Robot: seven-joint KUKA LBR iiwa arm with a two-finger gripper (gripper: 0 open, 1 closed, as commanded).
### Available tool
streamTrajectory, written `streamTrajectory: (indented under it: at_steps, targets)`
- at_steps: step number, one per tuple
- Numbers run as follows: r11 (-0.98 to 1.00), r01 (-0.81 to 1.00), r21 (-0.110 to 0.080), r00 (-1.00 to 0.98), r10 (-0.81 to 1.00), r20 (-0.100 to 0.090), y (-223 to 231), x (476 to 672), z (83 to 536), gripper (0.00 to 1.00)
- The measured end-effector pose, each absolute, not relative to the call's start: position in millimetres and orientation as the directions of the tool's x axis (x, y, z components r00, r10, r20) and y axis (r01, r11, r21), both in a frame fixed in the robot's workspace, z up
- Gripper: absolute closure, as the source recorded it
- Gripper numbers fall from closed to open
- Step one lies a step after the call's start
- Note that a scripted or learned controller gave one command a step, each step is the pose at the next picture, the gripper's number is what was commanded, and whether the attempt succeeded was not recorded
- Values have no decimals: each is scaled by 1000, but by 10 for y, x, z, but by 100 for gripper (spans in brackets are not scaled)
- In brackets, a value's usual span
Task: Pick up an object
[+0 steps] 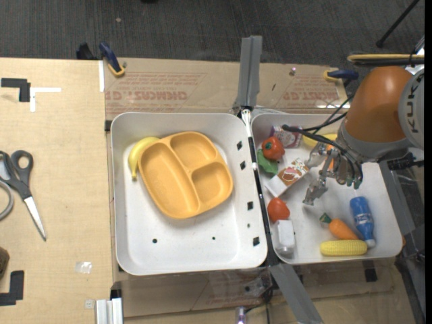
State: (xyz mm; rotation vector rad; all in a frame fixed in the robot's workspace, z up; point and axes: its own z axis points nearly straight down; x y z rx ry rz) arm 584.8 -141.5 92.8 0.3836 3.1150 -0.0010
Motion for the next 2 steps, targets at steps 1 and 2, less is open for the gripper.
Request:
streamTrajectory:
  at_steps: [1, 2]
  targets:
    - [943, 333, 0, -943, 333, -6, -1078, 6295, 934, 0]
    - [957, 289, 0, -957, 289, -3, -1782, 5709, 931, 0]
